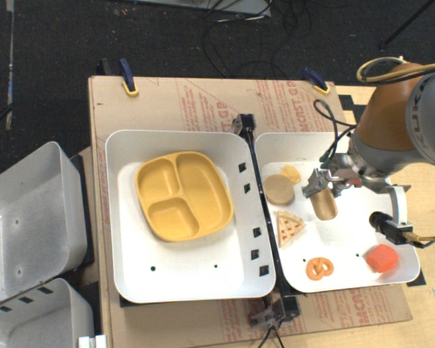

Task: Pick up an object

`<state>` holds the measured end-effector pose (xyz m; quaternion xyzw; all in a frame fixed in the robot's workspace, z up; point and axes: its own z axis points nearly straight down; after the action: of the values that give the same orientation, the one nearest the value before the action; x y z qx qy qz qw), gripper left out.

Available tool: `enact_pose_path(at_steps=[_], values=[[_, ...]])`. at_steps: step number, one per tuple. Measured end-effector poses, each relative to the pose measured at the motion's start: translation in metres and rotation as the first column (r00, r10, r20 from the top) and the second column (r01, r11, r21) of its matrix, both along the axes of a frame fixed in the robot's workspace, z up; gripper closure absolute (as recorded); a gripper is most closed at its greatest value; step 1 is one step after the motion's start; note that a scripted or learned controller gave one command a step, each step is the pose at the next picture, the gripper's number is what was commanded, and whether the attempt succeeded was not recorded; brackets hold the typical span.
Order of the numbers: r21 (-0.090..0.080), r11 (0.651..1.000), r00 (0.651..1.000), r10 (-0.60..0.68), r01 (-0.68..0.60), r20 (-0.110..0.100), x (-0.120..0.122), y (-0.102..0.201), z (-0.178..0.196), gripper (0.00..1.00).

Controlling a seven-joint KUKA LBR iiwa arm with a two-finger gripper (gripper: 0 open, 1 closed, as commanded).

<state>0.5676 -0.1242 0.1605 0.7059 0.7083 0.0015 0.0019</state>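
Looking into the right bin (pixel 348 145), I see a round cookie (pixel 279 189), pizza slice (pixel 289 228), pretzel (pixel 319 268) and red ball (pixel 381 259) (all well apart). The gripper (pixel 320 188) hangs over a tan cylinder (pixel 323 206); I cannot tell its grip. The left bin (pixel 123 216) holds a yellow tray (pixel 183 195).

On the brown cardboard-covered tabletop (pixel 203 104) stand two shallow white bins. The left white bin (pixel 123 216) holds a yellow plastic plate with three compartments (pixel 183 195). In the right white bin (pixel 348 263) lie a round tan disc (pixel 279 189), a small yellow piece (pixel 291 172), a triangular pizza slice toy (pixel 288 228), an orange pretzel (pixel 319 268) and a red ball (pixel 382 259). The grey gripper (pixel 320 191) hangs over this bin above a tan cylinder (pixel 323 205).
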Motion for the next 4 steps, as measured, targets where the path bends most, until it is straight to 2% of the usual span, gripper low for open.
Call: enact_pose_path(at_steps=[1, 2, 4], values=[[-0.001, 1.000, 1.000, 0.000, 0.000, 0.001, 0.001, 0.000, 0.047, 1.00], [0.001, 1.000, 1.000, 0.005, -0.005, -0.002, 0.020, 0.056, 0.057, 1.00], [0.002, 1.000, 1.000, 0.005, -0.005, -0.004, 0.025, 0.168, 0.068, 1.00]])
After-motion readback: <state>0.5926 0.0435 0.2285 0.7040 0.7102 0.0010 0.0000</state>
